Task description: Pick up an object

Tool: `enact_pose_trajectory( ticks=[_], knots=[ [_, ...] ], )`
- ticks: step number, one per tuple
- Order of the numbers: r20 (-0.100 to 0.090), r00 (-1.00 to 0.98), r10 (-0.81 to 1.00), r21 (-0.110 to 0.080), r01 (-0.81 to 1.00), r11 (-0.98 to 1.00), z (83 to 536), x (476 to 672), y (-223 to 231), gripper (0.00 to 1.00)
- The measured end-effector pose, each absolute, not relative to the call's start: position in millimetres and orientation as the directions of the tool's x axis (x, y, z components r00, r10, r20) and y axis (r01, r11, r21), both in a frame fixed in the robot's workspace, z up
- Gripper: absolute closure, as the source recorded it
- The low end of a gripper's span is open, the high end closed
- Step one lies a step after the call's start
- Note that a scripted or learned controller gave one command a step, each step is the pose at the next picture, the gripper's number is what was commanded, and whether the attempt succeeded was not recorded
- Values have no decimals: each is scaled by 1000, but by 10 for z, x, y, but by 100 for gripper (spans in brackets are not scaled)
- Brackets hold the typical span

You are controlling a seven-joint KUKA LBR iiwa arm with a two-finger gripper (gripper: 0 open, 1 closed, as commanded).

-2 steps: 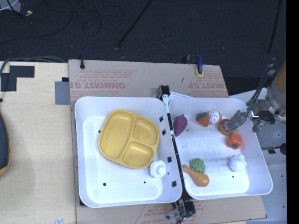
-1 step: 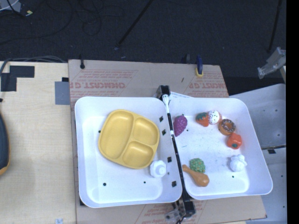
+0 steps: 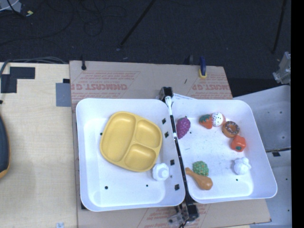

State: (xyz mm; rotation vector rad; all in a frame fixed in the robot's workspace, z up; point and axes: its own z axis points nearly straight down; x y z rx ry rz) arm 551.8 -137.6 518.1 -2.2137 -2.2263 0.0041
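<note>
The right bin (image 3: 259,184) holds several toy foods. Purple grapes (image 3: 183,125) lie by the divider. Along the back sit a red strawberry (image 3: 205,121), a white speckled ball (image 3: 217,118) and a brown donut (image 3: 231,128). A red-orange pepper (image 3: 238,143) and a small white figure (image 3: 242,166) are near the right wall. A green broccoli (image 3: 200,167) touches a tan drumstick (image 3: 202,180) at the front. In the left bin (image 3: 90,184) a yellow divided plate (image 3: 131,140) lies flat, with a small white cup-like piece (image 3: 160,172) at its front right corner.
Both bins rest on a cardboard sheet (image 3: 123,82) over a pale wooden bench (image 3: 33,151). A black-and-white divider rail (image 3: 174,141) runs between the bins. A grey metal plate (image 3: 278,122) lies to the right, and a grey metal part (image 3: 284,69) pokes in at the right edge.
</note>
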Motion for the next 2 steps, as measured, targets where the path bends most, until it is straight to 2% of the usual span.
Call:
enact_pose_trajectory(
  ticks=[1, 2],
  knots=[
    [4, -4, 1000, -16, 1000, 4, 4031, 5163, -789, 100],
    [3, -6, 1000, -18, 1000, 6, 2931, 4853, 89, 100]
  ],
)
